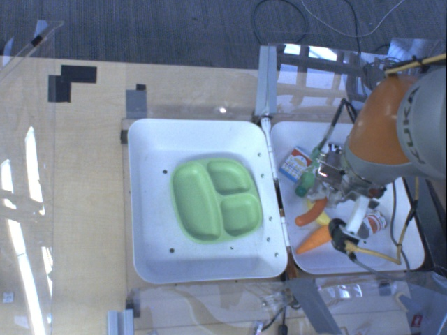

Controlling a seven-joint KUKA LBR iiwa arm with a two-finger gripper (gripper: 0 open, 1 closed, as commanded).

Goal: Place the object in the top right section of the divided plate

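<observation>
Gripper [334,202] first: mine hangs low over the right bin [405,257], among the small things lying there, and from this slanted view I cannot tell how it is set or whether anything is in it. Just beside it lie a red-orange pepper-like piece [309,213], glossy and curved, and a carrot [316,238], a smooth orange cone tapering toward the bin's left wall; a small yellow bit shows between them. Which of these is meant for the plate I cannot say. Further up the bin lies a little printed carton [295,163] (blue, white and red), tilted, with a green bottle-shaped piece [308,179] touching its lower corner. The divided plate [216,199] sits in the middle of the left bin [150,257]: pale green, matte plastic, rounded corners, one long section at left and two smaller ones at right.
</observation>
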